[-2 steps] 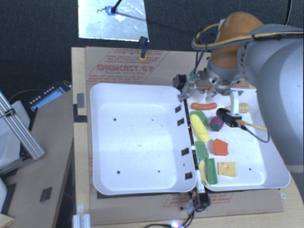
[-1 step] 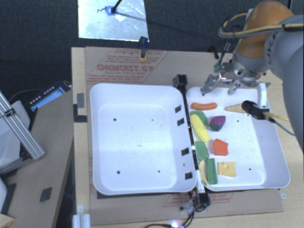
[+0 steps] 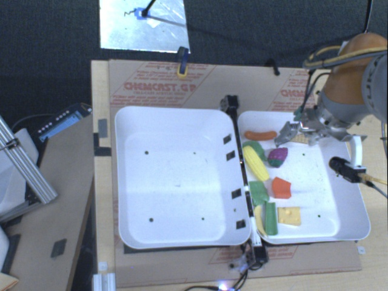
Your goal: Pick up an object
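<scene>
The right bin (image 3: 339, 223) holds several toy foods. A red sausage (image 3: 260, 135) lies at its far left, with a yellow corn cob (image 3: 255, 162) in front of it. A purple piece (image 3: 277, 156) sits beside the corn. Nearer the front are an orange-red block (image 3: 280, 188), a green piece (image 3: 257, 191), a long green piece (image 3: 270, 218) and a yellow cheese wedge (image 3: 290, 216). My gripper (image 3: 284, 139) hangs over the far part of this bin, just right of the sausage and above the purple piece. I see nothing held in it.
The left bin (image 3: 176, 180) stands next to the right one, with a black divider with clips (image 3: 239, 174) between them. A tan piece (image 3: 301, 139) lies under the wrist. The bench edge runs along the front.
</scene>
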`<state>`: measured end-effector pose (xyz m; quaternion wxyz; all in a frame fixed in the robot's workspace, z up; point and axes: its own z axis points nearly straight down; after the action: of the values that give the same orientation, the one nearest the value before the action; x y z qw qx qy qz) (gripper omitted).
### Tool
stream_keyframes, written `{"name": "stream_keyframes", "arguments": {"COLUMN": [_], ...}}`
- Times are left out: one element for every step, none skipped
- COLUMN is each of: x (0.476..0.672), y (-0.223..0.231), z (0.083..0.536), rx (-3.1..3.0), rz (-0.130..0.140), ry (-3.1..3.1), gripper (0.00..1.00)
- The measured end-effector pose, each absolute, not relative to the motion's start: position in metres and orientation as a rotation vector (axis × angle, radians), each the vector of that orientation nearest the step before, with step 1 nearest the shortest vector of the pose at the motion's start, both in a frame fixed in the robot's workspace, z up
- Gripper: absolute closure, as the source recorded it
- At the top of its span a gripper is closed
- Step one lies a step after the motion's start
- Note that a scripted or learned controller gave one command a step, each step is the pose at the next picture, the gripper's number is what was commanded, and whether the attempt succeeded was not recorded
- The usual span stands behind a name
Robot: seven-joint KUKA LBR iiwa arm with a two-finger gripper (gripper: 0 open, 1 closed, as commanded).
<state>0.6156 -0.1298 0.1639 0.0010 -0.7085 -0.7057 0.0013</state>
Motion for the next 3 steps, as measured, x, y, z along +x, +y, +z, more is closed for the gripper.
{"name": "stream_keyframes", "arguments": {"x": [0.641,0.642,0.642], "y": [-0.089,-0.092,-0.092], "z": [0.085,0.101,0.101], "rx": [-2.213,-2.218,-2.218], "rz": [0.000,-0.005,-0.004], "ry": [-2.229,-2.230,-2.230], "gripper": [0.00,1.00,0.00]}}
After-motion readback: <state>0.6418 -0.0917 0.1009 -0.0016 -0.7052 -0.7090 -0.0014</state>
